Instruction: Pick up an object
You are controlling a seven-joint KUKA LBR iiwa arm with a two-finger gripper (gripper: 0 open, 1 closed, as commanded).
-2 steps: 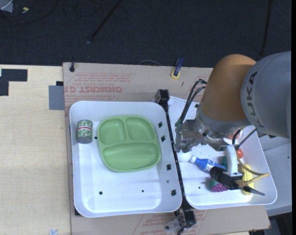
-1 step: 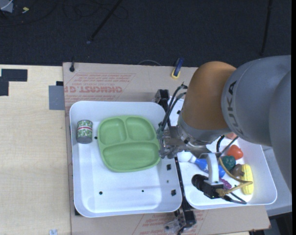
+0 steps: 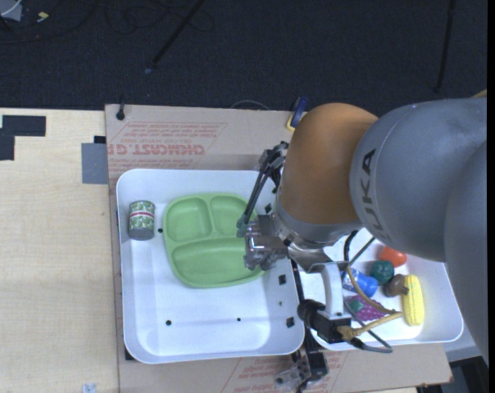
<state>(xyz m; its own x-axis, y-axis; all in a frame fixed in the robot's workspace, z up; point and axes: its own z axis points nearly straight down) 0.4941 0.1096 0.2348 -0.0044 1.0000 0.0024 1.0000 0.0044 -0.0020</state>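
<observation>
My arm (image 3: 395, 187) fills the right of frame, wrist over the seam between the two bins. Left bin (image 3: 198, 334) holds the green divided plate (image 3: 206, 244) mid-frame and a small can (image 3: 141, 219) at its upper left corner, just beside the plate. Right bin (image 3: 444, 326) has small toys, corn cob (image 3: 413, 300) clearest. My gripper (image 3: 258, 250) sits at the plate's right rim; can't tell how wide it is or whether it has anything. I'd take the rim edge-on, not the flat.
</observation>
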